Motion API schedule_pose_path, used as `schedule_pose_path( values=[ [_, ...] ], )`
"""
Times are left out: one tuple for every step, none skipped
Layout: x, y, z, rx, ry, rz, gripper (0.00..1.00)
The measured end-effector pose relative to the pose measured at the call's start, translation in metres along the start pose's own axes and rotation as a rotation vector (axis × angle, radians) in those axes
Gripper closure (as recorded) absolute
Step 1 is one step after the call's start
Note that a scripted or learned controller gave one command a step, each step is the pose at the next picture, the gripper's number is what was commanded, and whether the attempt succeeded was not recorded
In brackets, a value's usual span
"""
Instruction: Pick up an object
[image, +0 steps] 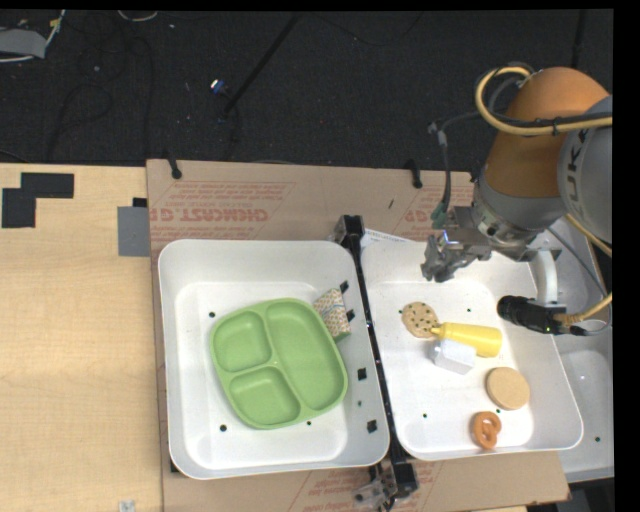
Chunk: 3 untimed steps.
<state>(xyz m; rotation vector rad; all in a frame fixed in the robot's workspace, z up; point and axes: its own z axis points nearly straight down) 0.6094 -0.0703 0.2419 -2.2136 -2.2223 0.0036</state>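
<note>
Arm over right bin, nothing held; pincer state not readable.

Camera view: pincer (443, 262) hangs over the back of the right bin (560, 425), metal grey. In that glossy white bin: speckled round cookie (419, 319), yellow cylinder (472, 338) touching a white block (452, 355), flat tan disc (507, 388), orange pretzel (486, 430). Left bin (190, 300) holds a matte green three-compartment plate (277, 362) with a patterned scrap (333, 312) at its rim.

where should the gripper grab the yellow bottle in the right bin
Grip the yellow bottle across the middle of its body, coming straight down from above. It lies on its side, long axis running left-right, so the fingers should close front to back, clear of the white block touching its lower left.
</note>
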Motion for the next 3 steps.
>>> schedule_pose_path(
  values=[
    [0.043,-0.013,0.005,0.000,-0.001,0.000,1.00],
    [0.100,-0.017,-0.001,-0.002,0.000,-0.001,1.00],
    [0.149,-0.025,0.016,0.001,-0.001,-0.001,1.00]
  ],
)
